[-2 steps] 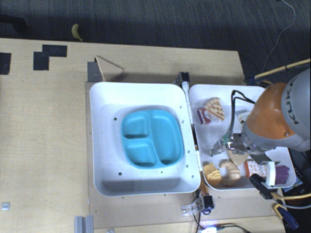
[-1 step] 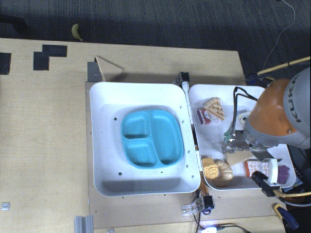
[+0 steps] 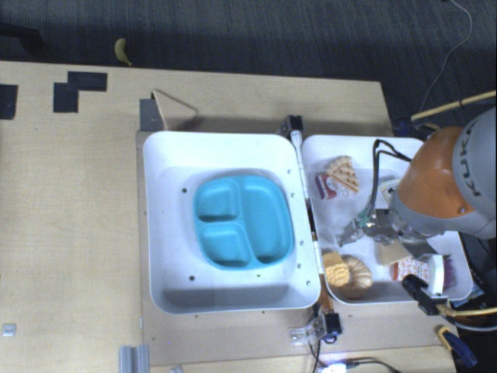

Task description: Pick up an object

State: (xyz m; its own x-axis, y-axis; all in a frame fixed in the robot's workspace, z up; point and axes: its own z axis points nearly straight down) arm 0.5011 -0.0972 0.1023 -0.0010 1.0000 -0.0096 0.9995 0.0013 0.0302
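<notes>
Arm's down in the right bin (image 3: 466, 282), gripper (image 3: 365, 228) low between the sandwich slice (image 3: 340, 176) and bread roll (image 3: 347, 273), probably lining up a grab. Can't tell its grip state.

The left bin (image 3: 167, 208) is occupied at its centre by a blue sectioned tray (image 3: 242, 221); only the margins around the tray are open. In the right bin (image 3: 320, 150), a wedge-shaped item (image 3: 339, 176) sits upper left and a tan pastry (image 3: 347, 274) lower left, with open floor between them. The arm (image 3: 435, 189) blocks the bin's right half.
</notes>
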